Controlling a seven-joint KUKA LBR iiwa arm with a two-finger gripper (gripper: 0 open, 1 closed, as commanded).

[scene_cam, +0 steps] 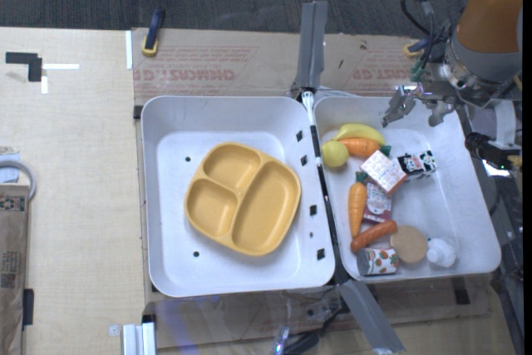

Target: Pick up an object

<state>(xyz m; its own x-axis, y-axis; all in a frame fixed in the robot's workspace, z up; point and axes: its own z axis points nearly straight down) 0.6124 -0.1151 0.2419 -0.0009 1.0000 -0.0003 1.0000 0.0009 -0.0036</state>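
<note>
carrot [357, 208] long axis near-vertical, tip pointing toward bench's near edge.

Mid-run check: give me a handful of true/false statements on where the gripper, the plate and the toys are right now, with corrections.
1. The yellow divided plate lies in the left bin. True.
2. The gripper is shut on a carrot. False: it hangs above the right bin's far edge with nothing between its fingers.
3. The banana lies near the right bin's far end, beside the lemon. True.
4. The plate's compartments hold toy food. False: they are bare; the toys lie in the right bin.
5. Three carrots lie in the right bin. True.
</note>
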